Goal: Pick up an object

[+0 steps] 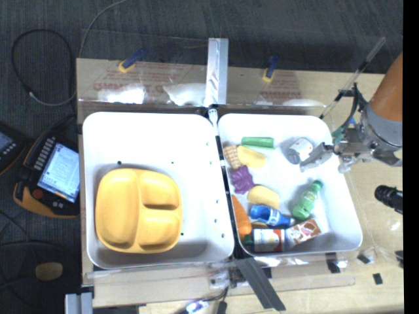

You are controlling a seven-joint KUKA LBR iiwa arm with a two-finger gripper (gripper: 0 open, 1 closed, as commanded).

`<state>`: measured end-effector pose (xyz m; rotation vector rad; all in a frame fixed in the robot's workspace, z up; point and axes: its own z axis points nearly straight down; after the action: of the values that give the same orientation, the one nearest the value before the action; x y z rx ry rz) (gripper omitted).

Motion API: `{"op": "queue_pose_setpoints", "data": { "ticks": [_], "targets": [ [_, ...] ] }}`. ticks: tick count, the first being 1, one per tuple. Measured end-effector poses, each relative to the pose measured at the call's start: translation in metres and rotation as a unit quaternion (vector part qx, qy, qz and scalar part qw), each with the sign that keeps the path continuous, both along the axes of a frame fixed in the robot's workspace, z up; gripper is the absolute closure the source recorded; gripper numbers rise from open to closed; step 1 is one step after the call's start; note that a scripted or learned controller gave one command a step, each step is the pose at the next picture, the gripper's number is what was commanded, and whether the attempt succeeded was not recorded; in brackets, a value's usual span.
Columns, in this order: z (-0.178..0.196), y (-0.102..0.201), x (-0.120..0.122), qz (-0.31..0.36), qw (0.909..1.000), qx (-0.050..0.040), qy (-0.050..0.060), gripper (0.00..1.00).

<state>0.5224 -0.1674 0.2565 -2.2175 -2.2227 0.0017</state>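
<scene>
The right bin (pixel 340 205) holds a jumble of small objects, none lifted: a grey crumpled piece (pixel 299 149) toward one o'clock, a green stick (pixel 257 142) at twelve, a pale yellow item (pixel 251 156) and a purple toy (pixel 241 178) toward nine and ten, a yellow lemon-like piece (pixel 263 195) at centre, a green bottle (pixel 306 200) at four, and a blue bottle (pixel 269 216), an orange carrot (pixel 242 220) and a labelled can (pixel 270 239) along six to seven. The gripper (pixel 316 157) hangs at the bin's two o'clock, just beside the grey piece, nothing between its fingers; whether released or clenched cannot be told. The left bin (pixel 131 126) carries a yellow divided tray (pixel 138 209) at seven o'clock.
</scene>
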Motion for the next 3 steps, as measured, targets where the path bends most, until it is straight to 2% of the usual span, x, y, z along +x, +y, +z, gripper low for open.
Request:
{"op": "queue_pose_setpoints", "data": {
  "ticks": [1, 2, 3],
  "targets": [
    [-0.138, 0.035, 0.017, 0.088, 0.9961, 0.0008, 0.001, 0.0],
    [-0.073, 0.094, 0.051, 0.157, 0.9876, 0.0003, -0.001, 0.0],
    [-0.166, 0.063, 0.107, 0.181, 0.9835, -0.0029, -0.007, 0.0]
  ]
}}
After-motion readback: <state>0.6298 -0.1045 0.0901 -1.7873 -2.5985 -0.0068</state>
